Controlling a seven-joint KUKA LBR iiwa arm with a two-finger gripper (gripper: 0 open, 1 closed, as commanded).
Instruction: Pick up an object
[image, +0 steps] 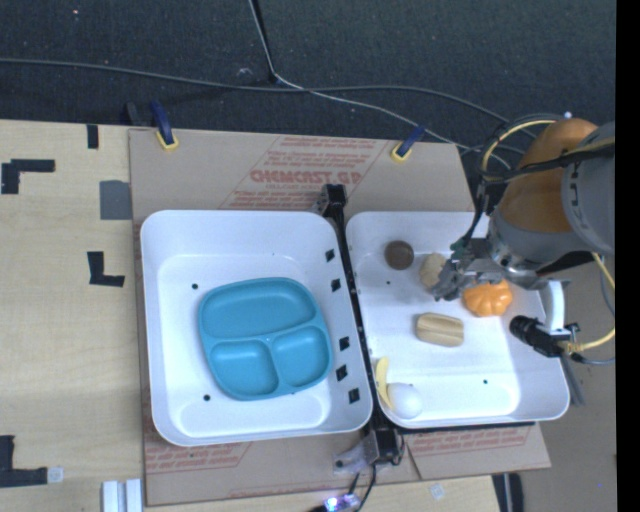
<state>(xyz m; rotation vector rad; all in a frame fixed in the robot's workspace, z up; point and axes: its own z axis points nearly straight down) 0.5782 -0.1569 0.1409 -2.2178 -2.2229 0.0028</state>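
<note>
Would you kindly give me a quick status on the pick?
Gripper low in right bin, fingers unclear. Beside beige piece and orange pumpkin; nothing visibly held. Bread roll, brown ball close by.

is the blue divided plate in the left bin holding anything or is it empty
Empty. All three compartments of the blue divided plastic plate in the left white bin show only bare blue surface.

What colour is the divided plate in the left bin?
Light blue; the divided plate shows best in the camera view.

Red print "CHEMCAST GP" on the cardboard sheet (300, 175).
</note>
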